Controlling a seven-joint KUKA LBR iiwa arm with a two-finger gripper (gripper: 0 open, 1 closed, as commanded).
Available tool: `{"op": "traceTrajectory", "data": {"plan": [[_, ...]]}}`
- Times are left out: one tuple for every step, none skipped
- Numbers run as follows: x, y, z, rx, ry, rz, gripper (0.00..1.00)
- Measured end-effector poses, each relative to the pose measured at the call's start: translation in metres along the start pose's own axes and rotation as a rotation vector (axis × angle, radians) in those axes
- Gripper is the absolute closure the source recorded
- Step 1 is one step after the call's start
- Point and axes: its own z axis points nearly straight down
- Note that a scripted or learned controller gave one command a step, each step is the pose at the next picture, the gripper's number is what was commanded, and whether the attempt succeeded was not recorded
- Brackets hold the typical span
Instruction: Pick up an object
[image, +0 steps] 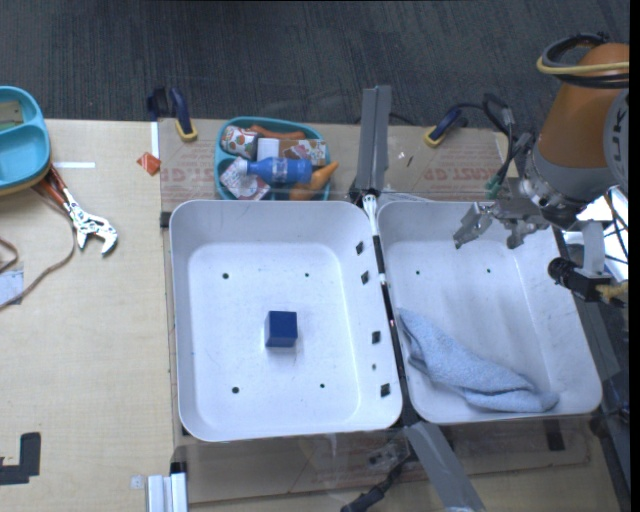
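A small blue cube (282, 329) rests near the middle of the left bin (200, 400). A crumpled light-blue cloth (465, 366) lies in the front part of the right bin (570, 330). My gripper (494, 231) hangs over the far edge of the right bin, well behind the cloth and far to the right of the cube. Its two fingers are spread apart with nothing between them.
A blue bowl (272, 160) full of small items stands behind the left bin. A wrench (88, 225) and a teal tray (20, 135) lie at the far left of the bench. A grey upright post (373, 140) rises between the bins at the back.
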Motion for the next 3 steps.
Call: {"op": "traceTrajectory", "data": {"plan": [[-0.035,0.027,-0.087,-0.001,-0.002,0.26,0.0],[-0.045,-0.064,0.028,0.002,0.0,0.228,0.0],[-0.086,-0.098,-0.034,-0.001,-0.001,0.339,0.0]]}}
